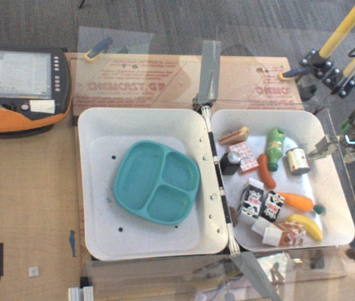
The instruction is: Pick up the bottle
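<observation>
Not started: green bottle (275, 147) lies untouched in right bin (334, 187) beside sausage (266, 170); jaw state cannot be told.

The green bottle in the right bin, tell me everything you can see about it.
The green bottle looks like smooth plastic, darker green at the cap end, with a pale yellow-green label area around its middle. It lies on its side near the back of the right bin, lengthwise front to back. An orange sausage lies by its lower end, and a small can sits just to its right.
</observation>
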`<state>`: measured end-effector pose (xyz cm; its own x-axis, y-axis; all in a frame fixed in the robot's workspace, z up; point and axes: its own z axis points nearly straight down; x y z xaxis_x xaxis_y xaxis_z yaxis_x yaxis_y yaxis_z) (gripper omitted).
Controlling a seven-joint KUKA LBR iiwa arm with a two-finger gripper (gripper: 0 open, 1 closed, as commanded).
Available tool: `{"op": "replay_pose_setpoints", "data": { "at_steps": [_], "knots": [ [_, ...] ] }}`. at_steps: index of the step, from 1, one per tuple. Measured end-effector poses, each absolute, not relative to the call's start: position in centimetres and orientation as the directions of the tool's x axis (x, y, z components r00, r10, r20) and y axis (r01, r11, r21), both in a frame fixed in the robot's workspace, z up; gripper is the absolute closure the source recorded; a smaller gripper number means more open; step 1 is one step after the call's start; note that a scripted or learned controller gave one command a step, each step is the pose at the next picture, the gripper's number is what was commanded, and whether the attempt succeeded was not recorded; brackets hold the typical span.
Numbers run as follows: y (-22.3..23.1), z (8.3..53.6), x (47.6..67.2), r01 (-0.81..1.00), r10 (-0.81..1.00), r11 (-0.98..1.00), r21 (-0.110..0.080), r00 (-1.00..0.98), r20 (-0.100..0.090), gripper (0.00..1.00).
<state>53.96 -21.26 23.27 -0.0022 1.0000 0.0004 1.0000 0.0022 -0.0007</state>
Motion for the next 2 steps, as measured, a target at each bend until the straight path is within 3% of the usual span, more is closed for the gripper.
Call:
{"op": "replay_pose_setpoints", "data": {
  "at_steps": [1, 2],
  "knots": [
    [-22.11, 14.77, 61.53, 0.999, 0.999, 0.047, 0.004, -0.047, -0.002, 0.0],
    [-22.12, 14.01, 62.06, 0.996, 0.996, 0.089, 0.026, -0.088, -0.009, 0.0]
  ]
}}
